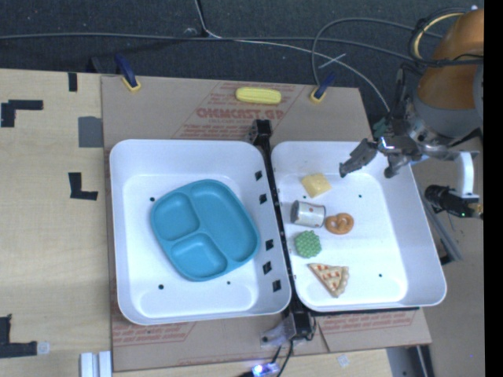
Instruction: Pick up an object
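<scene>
Found the pincer (pixel 370 163) over the far right corner of the right bin (pixel 409 234), spread open, with its two dark fingers (pixel 351 163) pointed down and toward the bin's middle, gripping nothing. Followed it back to the grey wrist and orange band of the arm (pixel 452 69), leaning in from beyond the bin's right rim. Noted five small things lying on the bin floor, all toward its left half and apart from the pincer. Spotted nearest the pincer a pale yellow block (pixel 317 184), just below and left of the left finger, close to the far left part of the floor. Saw next a small silver can (pixel 308 214) on its side near the left wall, with a brown pretzel (pixel 339 224) just beside it on the right. Placed a green knobbly ball (pixel 307 244) just nearer than the can, and a pizza slice (pixel 328 278) near the bin's near edge. Saw in the left bin (pixel 126 210) a blue divided plate (pixel 204 228), tilted across the middle of the floor. Noticed both bins resting on a cardboard sheet (pixel 181 104), with a yellow banana-like toy (pixel 258 95) at its far edge and clamps (pixel 127 77) at its far corners.
</scene>
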Controlling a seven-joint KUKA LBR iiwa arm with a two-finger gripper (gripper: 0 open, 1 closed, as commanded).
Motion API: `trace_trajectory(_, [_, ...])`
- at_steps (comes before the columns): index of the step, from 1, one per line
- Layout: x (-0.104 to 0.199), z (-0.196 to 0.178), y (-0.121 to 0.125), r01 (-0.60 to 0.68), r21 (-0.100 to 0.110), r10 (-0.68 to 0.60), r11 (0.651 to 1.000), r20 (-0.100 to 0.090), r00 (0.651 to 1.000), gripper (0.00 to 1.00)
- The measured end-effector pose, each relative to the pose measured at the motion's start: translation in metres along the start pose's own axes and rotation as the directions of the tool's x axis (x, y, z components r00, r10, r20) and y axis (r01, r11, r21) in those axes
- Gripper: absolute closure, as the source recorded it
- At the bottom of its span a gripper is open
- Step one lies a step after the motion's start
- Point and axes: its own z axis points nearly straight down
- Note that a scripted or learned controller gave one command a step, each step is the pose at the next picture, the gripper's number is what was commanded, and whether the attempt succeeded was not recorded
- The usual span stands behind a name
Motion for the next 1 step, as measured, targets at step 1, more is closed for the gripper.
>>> trace_trajectory(1, [0.0073,0.0474,0.0035,0.0,0.004,0.0,1.0,0.0,1.0,0.0])
